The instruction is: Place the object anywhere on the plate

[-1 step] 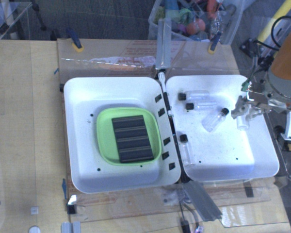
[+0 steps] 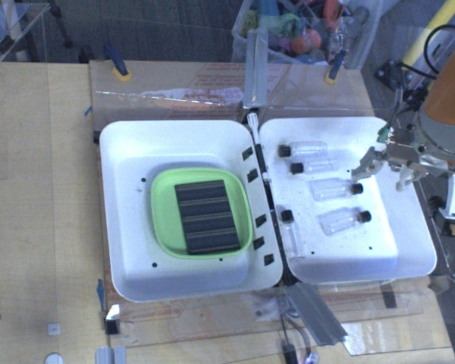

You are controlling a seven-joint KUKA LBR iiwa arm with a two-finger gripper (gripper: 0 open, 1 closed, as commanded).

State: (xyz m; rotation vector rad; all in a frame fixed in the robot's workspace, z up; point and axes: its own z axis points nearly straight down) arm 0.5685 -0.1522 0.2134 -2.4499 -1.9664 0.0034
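Five clear bottles with black caps lie scattered on their sides in the right bin (image 2: 409, 260), most likely tipped in loose so the arm can pick any one of them: one near the bin's top left (image 2: 307, 149), one just below it (image 2: 315, 165), one in the middle (image 2: 335, 189), one lower right of that (image 2: 343, 220), and one along the divider at the left wall (image 2: 290, 232). In the left bin (image 2: 121, 203) sits the green plate (image 2: 161, 218), flat and roughly centred, which gives a wide landing spot; a dark ribbed slab (image 2: 206, 217) already rests on it and takes up much of its middle, so free green rim remains mainly at the left and the bottom. The gripper (image 2: 364, 167) reaches in from the right over the right bin, its pale fingers pointing left and down; whether they are spread or closed I cannot tell, and nothing is visibly between them. The middle bottle lies just below and left of its tip, the nearest candidate, well apart from the plate across the divider.
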